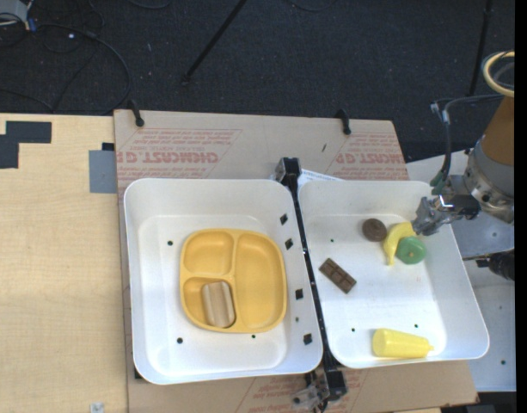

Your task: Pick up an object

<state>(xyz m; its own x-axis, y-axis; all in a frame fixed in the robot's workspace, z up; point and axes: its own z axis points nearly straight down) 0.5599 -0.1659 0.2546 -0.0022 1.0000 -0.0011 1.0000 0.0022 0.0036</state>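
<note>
The right bin [469, 317] holds several small objects. A brown round piece [374, 228] lies near its far side, with a yellow curved piece [392, 241] and a green round piece [410, 250] touching just right of it. A dark brown bar [338, 275] lies near the middle and a yellow cone-shaped piece [401, 343] near the front. My gripper [429, 216] hangs at the bin's far right, just above and right of the yellow and green pieces. I see nothing held in it.
The left bin [151, 231] carries a yellow divided plate [246, 274] with a tan slice [217, 304] in its front-left compartment. A black divider [302, 265] separates the bins. Cardboard lies beneath them, wooden bench to the left.
</note>
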